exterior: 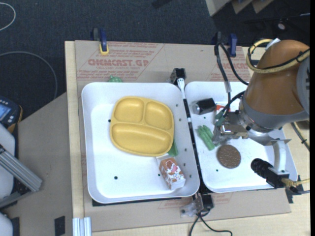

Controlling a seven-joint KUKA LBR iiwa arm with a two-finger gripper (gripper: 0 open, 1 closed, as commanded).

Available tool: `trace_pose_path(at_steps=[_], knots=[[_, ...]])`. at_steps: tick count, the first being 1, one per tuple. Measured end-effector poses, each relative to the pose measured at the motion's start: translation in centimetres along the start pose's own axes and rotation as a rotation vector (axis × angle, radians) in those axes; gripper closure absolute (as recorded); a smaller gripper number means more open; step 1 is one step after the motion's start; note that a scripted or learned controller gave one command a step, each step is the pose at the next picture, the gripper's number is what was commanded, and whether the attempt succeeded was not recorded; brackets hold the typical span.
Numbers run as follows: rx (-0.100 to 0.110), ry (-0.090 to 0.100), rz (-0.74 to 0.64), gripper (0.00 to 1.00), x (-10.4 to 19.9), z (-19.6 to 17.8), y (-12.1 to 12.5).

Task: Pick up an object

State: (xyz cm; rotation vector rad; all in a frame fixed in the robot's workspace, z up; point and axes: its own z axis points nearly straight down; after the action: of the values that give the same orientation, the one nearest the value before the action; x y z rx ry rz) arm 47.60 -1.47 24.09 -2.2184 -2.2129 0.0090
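Note:
My gripper hangs over the middle of the right bin, under the orange wrist band. Just left of it lies a green object, close to the gripper's metal parts. A brown round disc lies right below the gripper, towards the front of the bin. Further back in the same bin is a small black and silver object. Nothing shows between the gripper's parts from this angle.
The left bin holds a yellow divided plate, with a bit of green poking out under its right edge. A small red and white carton stands near that bin's front right corner.

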Motion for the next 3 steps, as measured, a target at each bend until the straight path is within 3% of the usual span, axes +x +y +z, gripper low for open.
trace_pose_path(at_steps=[1,2,3], knots=[[-0.013,-0.002,-0.005,1.00,1.6,-3.1,0.8],[-0.013,0.000,-0.008,1.00,6.2,-4.3,0.3],[-0.024,-0.002,0.002,1.00,1.5,-14.3,0.3]])
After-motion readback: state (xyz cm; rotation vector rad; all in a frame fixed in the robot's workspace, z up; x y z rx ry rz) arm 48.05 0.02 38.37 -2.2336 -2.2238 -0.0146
